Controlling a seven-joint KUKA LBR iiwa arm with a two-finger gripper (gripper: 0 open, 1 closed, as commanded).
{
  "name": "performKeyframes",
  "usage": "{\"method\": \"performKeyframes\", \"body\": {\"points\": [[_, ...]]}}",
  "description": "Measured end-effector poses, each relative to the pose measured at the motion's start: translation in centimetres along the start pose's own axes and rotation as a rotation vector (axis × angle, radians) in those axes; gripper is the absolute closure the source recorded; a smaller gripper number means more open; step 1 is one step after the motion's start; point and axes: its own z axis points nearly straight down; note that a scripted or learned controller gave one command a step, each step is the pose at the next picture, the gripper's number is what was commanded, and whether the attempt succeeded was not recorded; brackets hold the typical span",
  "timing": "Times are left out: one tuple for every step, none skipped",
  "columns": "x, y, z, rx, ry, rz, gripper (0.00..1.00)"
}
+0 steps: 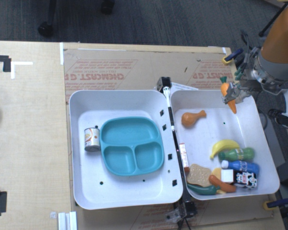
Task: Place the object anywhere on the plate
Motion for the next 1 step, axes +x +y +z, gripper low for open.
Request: {"method": "performKeyframes", "body": {"points": [[8.26, -7.33, -8.68, 0.000, 0.000, 0.228, 1.00]]}}
